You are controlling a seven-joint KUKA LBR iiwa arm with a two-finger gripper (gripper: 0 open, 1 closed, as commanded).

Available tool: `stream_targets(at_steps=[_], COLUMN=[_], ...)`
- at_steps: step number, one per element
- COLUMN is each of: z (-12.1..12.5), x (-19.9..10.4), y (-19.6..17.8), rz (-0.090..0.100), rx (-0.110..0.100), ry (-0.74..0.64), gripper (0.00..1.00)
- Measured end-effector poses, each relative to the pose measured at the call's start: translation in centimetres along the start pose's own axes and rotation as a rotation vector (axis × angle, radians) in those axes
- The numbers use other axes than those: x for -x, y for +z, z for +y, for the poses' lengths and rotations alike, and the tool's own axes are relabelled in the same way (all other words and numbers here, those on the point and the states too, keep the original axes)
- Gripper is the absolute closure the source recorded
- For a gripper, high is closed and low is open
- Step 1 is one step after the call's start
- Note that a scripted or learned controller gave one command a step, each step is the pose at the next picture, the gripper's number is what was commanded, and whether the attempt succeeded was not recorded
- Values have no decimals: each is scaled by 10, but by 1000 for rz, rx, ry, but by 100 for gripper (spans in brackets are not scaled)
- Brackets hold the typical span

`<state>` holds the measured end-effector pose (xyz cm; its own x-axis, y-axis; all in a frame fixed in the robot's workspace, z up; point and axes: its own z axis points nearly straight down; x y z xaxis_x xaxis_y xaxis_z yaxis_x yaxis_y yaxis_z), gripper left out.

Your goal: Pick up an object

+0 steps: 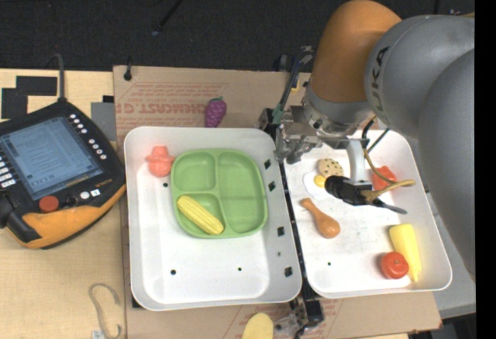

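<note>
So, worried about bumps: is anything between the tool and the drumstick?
Nothing visible does. The tool hangs over the right bin's upper-left corner, and bare floor runs from there to the drumstick; the cookie lies off to the right.

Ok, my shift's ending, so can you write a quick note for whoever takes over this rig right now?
Claw: low over the far end of the divide between the two bins; open or shut can't be told, and nothing is seen held in it.
Things: right bin has a drumstick, cookie and tomato. Left bin has a green tray with corn in its near-left compartment.
Done: no object lifted yet.
Left: the whole pick.
</note>
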<state>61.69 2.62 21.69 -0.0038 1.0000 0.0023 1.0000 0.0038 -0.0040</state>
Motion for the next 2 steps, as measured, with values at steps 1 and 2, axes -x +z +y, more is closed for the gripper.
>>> stream_targets(at_steps=[1, 2], z=[-8, 3], x=[4, -3], y=[-6, -20], rz=[-1, -1], rx=[0, 3], ry=[7, 4], gripper=[100, 100])
